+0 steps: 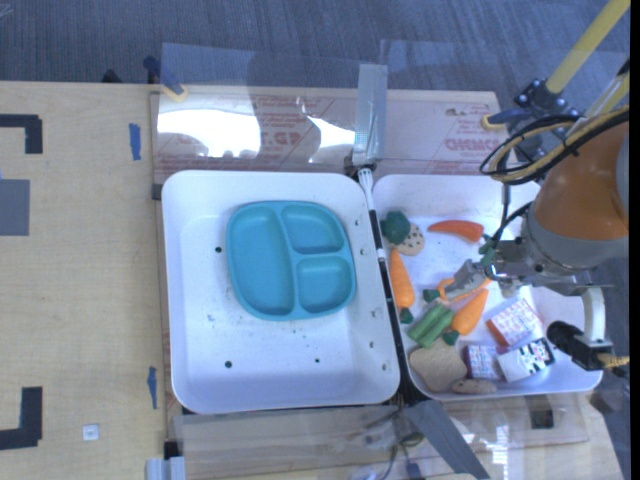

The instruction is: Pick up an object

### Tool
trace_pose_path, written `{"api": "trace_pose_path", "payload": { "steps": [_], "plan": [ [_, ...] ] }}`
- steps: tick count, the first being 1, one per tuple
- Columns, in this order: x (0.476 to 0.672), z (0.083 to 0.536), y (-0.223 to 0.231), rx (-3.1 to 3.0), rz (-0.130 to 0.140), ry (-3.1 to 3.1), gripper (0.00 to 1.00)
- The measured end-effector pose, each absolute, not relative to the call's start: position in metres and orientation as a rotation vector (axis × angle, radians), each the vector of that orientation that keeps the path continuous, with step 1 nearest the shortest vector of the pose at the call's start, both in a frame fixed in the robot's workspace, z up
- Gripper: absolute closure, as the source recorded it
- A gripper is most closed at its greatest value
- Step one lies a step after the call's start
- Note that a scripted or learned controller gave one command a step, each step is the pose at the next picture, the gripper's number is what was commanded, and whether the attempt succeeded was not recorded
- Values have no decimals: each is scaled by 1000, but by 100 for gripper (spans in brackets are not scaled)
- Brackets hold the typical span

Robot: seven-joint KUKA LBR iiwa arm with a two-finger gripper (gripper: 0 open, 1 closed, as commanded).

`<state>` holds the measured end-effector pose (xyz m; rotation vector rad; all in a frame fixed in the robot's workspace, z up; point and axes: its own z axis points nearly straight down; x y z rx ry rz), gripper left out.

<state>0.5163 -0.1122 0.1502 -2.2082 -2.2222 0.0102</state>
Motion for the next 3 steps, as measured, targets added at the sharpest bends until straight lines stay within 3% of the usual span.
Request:
{"api": "trace_pose_path", "payload": {
  "steps": [1, 2, 3],
  "plan": [
    [523, 88, -117, -2124, -8, -2322, 0],
    [524, 99, -118, -2131, -13, -2323, 100],
    [524, 98, -118, -2130, -11, -2323, 0]
  ]
}}
